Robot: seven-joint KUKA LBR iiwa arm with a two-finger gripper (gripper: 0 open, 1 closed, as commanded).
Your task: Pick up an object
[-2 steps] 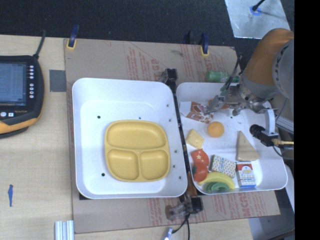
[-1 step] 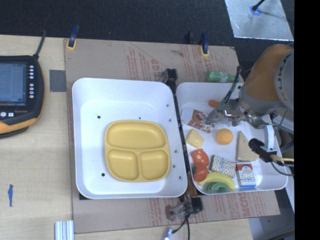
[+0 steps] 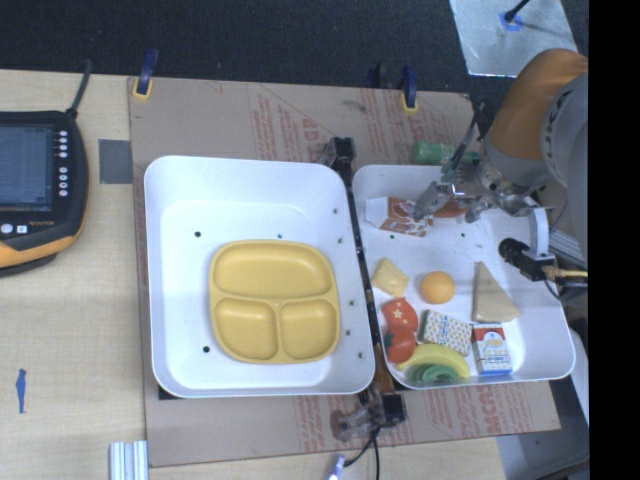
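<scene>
Where the arm (image 3: 545, 108) reaches in from the right, most of its body is cut off by the frame edge, and the end effector (image 3: 452, 193) is a dark tangle of metal over the far part of the right bin (image 3: 560, 353); whether its fingers are apart or together cannot be told. Just beneath it lies a flat white and red packet (image 3: 405, 216), partly covered by the end effector, and contact between the two is unclear. A small green object (image 3: 432, 152) sits on the cardboard just beyond the bin's far rim, too blurred to identify.

Nearer the camera, the right bin holds a pale yellow wedge (image 3: 389, 276), an orange ball (image 3: 436, 287), a tan triangular piece (image 3: 493, 296), a red toy piece (image 3: 400, 328) against the left wall, a patterned packet (image 3: 446, 330), a small red and white box (image 3: 491, 350), and a yellow and green toy (image 3: 435, 366) at the near rim. A black part (image 3: 520, 258) of the rig overhangs the bin's right side.

The left bin (image 3: 180, 268) holds a yellow divided tray (image 3: 273, 300) with three compartments, lying flat near the middle.

At the far left of the desk (image 3: 60, 368), a control pendant (image 3: 35, 190) is cut by the frame edge
</scene>
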